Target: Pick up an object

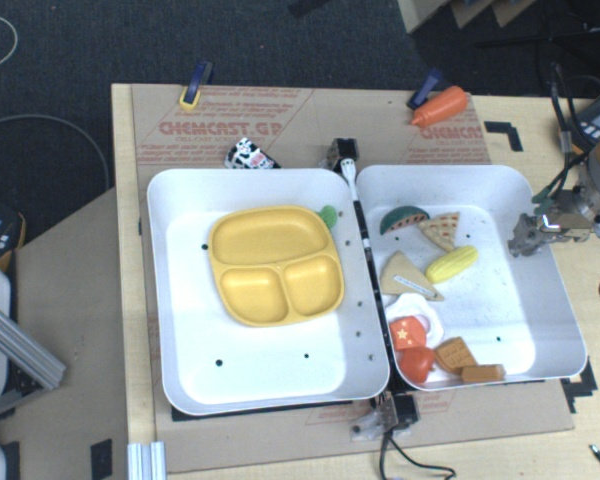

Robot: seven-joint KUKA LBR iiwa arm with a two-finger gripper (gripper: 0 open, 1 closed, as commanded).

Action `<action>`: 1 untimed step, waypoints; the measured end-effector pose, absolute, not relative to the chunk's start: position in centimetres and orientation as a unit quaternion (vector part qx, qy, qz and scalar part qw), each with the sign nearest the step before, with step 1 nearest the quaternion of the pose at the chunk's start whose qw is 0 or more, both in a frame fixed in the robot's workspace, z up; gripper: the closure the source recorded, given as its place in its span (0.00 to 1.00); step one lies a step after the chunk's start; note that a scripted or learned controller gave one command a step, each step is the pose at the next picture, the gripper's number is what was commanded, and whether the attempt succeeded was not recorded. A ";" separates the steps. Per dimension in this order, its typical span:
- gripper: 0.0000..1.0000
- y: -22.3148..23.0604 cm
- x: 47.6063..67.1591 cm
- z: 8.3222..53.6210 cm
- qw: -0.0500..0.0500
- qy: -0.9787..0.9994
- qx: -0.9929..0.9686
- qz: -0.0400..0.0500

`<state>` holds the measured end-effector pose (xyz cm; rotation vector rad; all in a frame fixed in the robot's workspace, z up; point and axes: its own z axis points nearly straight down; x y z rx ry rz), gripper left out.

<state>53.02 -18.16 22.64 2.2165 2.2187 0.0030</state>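
**Kid:** What do you see from up there?

**Me:** I see two white bins side by side on the bench. The left bin [180,268] has a yellow tray [276,264] in it, with three little parts. A small green thing [328,215] peeks out at the tray's top right corner.

**Kid:** And the other one?

**Me:** The right bin [540,308] has the play food, all on its left side. There is a watermelon slice [404,218] near the top, with a tan wedge [441,230] just beside it. Below them lie a yellow corn cob [452,263] and a pale cheese wedge [408,276]. Lower down I see a red tomato [411,348] and some brown pieces [467,362].

**Kid:** Where is the robot's hand?

**Me:** The gripper [528,236] is at the right edge of the right bin, well apart from the food. It is small and dark here, so I cannot tell if it is open or closed. I see nothing in it
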 end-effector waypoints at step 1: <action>1.00 -13.8 54.1 23.1 0.002 0.709 0.705 0.001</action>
